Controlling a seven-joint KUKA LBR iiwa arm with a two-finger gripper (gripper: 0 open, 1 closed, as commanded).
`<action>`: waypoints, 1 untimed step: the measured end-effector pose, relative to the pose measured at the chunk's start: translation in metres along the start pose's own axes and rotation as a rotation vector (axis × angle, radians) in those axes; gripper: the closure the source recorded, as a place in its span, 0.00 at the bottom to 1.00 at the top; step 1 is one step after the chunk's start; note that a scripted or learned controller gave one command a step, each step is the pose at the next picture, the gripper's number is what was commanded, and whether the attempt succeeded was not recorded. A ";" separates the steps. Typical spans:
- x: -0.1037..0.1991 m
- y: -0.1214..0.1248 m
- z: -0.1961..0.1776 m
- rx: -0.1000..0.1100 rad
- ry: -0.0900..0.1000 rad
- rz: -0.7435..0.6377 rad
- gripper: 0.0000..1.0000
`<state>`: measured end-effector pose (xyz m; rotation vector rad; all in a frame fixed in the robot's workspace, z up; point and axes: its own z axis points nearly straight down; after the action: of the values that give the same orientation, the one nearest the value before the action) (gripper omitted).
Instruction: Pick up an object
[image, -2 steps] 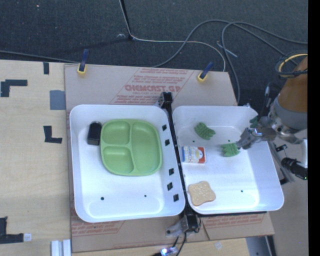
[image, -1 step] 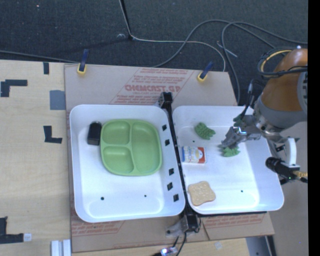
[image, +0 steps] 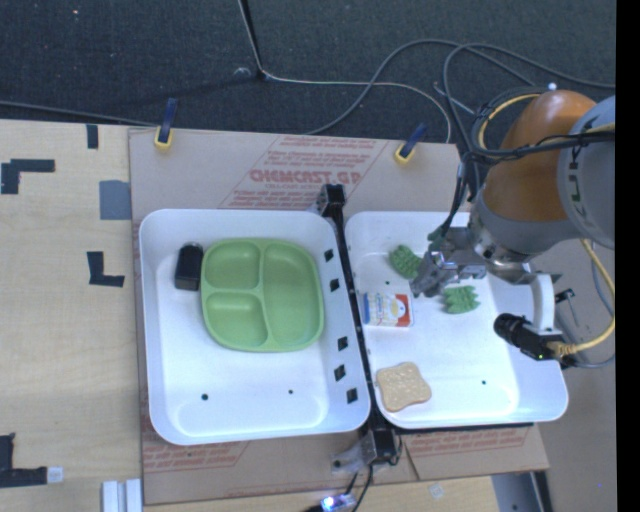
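In the camera view the claw (image: 432, 276) hangs low in the right bin (image: 530, 395), between two small green pieces: one green toy (image: 404, 261) just to its upper left and another green toy (image: 461, 298) just to its right. Whether its fingers are spread or pressed together I cannot tell, since the dark metal blurs into shadow, and nothing shows pinched between them. No single object is marked out by the task; the nearest candidates are those two green pieces.

The likely trouble: the claw sits in the gap between the two, so a descent here may close on bare bin floor, or nudge one piece aside. Both are small and lumpy with leafy, uneven outlines, probably soft plastic or rubber, and could slip from a pinch. The small white carton (image: 386, 309), flat with red and blue print, lies close below-left and could be clipped. The tan slice of toy bread (image: 403, 385) lies flat, hard to get under.

In the left bin (image: 170, 390) a smooth, glossy green divided plate (image: 263, 294) lies with a matte black block (image: 188, 267) touching its left rim. The desk (image: 60, 330) is pale wood with cardboard under the bins
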<state>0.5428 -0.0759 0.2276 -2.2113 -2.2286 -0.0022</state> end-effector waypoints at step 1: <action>0.057 -0.005 0.011 0.002 -0.001 0.001 1.00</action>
<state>0.5371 -0.0185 0.2164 -2.2123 -2.2267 0.0015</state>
